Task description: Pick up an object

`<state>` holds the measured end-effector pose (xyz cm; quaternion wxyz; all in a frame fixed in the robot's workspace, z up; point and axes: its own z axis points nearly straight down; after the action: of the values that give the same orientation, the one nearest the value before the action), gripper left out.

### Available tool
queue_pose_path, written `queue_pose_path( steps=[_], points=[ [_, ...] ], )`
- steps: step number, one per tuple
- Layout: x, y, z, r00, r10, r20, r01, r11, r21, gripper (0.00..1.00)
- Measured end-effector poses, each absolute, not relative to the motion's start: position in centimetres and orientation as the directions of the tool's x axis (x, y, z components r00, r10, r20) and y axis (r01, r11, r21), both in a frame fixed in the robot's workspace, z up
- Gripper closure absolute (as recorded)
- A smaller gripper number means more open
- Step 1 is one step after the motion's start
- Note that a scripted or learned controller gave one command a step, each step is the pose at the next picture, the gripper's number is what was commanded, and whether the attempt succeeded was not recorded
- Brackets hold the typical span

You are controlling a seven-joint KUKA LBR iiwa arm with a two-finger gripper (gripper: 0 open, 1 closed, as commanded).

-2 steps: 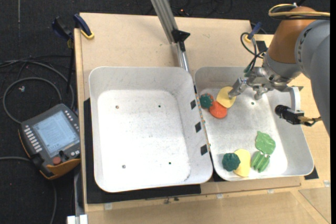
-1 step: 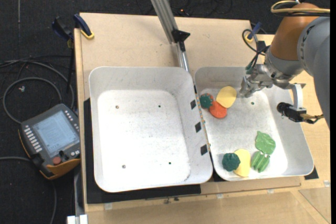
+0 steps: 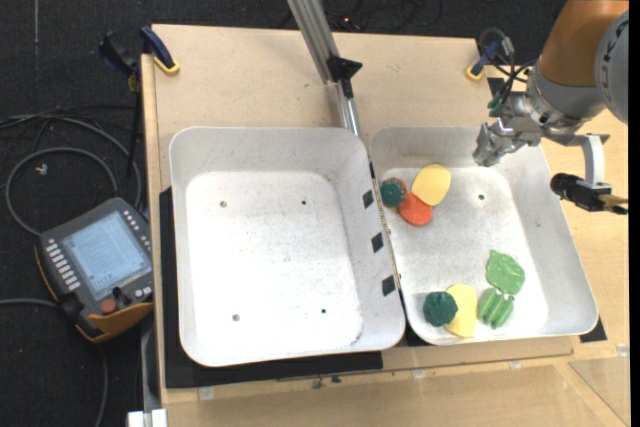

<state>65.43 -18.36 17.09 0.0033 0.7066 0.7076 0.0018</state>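
Note:
My gripper (image 3: 487, 151) hangs over the far edge of the right bin (image 3: 540, 215), pointing down, with nothing seen between its fingers. Left of it and nearer lie a yellow piece (image 3: 431, 184), an orange-red piece (image 3: 416, 211) touching it, and a small dark green piece (image 3: 391, 192). At the bin's near side sit a dark green lump (image 3: 438, 307), a yellow piece (image 3: 462, 309), a light green pepper-like piece (image 3: 495, 306) and a light green leaf shape (image 3: 505, 271).
The left bin (image 3: 270, 245) lies beside the right one, sharing a raised middle rim. A slanted metal pole (image 3: 305, 5) runs from the top of the view down to the bins' far junction. A teach pendant (image 3: 95, 260) rests on the floor at left.

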Motion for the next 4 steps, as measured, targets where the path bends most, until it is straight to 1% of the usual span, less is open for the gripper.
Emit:
queue_pose_path(
  steps=[1,2,3,4],
  points=[
    [65.6,-18.4,21.0,-0.002,1.000,-0.002,1.000,0.002,0.007,1.00],
    [64.5,-12.0,21.5,-0.009,1.000,0.002,1.000,0.009,0.001,1.00],
    [64.6,-5.9,21.7,-0.009,1.000,0.003,1.000,0.009,0.000,1.00],
    [63.9,-0.1,21.1,-0.009,1.000,0.003,1.000,0.009,-0.002,1.00]
  ],
)
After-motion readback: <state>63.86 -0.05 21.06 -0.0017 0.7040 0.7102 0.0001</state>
